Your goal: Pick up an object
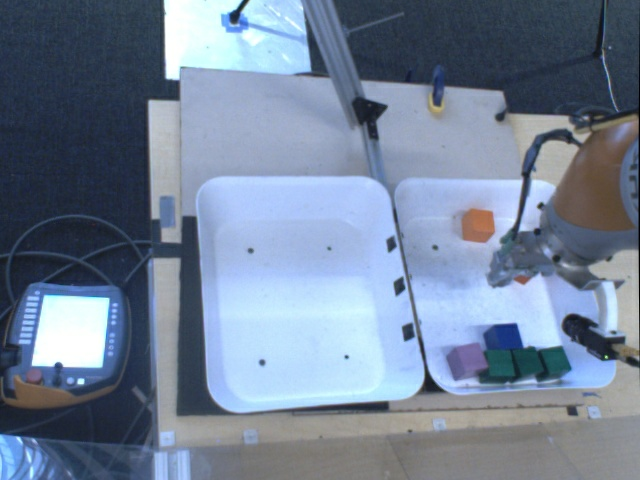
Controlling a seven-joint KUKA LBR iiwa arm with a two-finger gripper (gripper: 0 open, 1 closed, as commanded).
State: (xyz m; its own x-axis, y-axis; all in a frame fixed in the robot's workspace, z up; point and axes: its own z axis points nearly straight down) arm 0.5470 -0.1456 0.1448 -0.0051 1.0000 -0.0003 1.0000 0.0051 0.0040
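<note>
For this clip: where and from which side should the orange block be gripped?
Grip the orange block from straight above, across two opposite flat side faces. It sits alone on the right bin's floor, clear of the walls and apart from the claw, so all sides look reachable.

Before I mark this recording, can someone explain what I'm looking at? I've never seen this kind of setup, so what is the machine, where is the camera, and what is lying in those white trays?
One camera looks down at a slant on a bench. The grey arm with an orange band reaching in from the right is a robot; its two-finger gripper hangs over the right shallow white bin. That bin has an orange cube near its back and, along its front edge, a pink block, a blue block and dark green blocks. Something small and reddish shows right by the gripper; whether it is held is unclear. The left white bin stands beside it. The screened handset at left is probably the robot's controller.
</note>
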